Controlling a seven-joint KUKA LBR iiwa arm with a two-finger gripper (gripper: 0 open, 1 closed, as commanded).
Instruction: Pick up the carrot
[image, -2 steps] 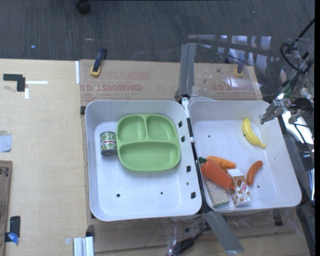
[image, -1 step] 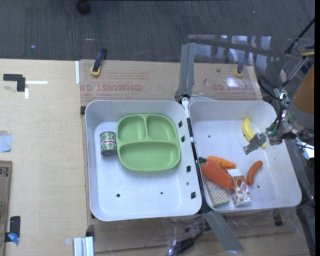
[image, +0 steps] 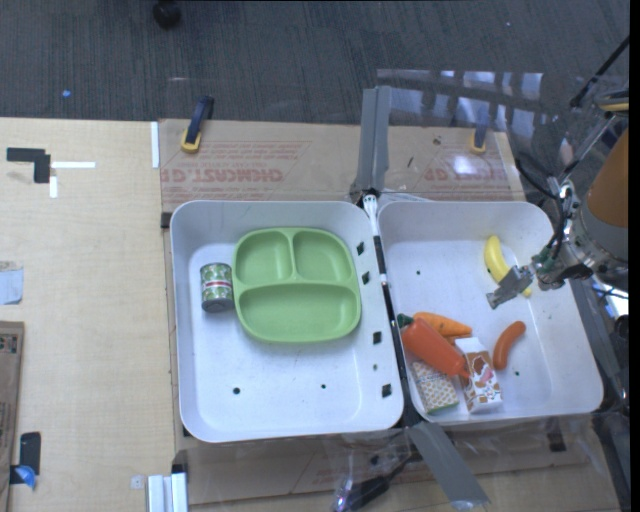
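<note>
The carrot (image: 434, 346) is orange with a green top and lies at the left side of the right bin (image: 560, 395), its top toward the divider. A smaller orange piece (image: 447, 325) rests just behind it. My gripper (image: 510, 288) hangs over the right half of that bin, to the right of and a little behind the carrot, apart from it. It sits between a yellow banana (image: 494, 257) and a red sausage (image: 508, 343). Nothing shows in its grasp.
A small juice carton (image: 481, 374) and a flat patterned packet (image: 432, 389) lie against the carrot's near side. The left bin (image: 200, 400) holds a green divided plate (image: 297, 284) and a small can (image: 216, 287). A metal divider (image: 385, 300) separates the bins.
</note>
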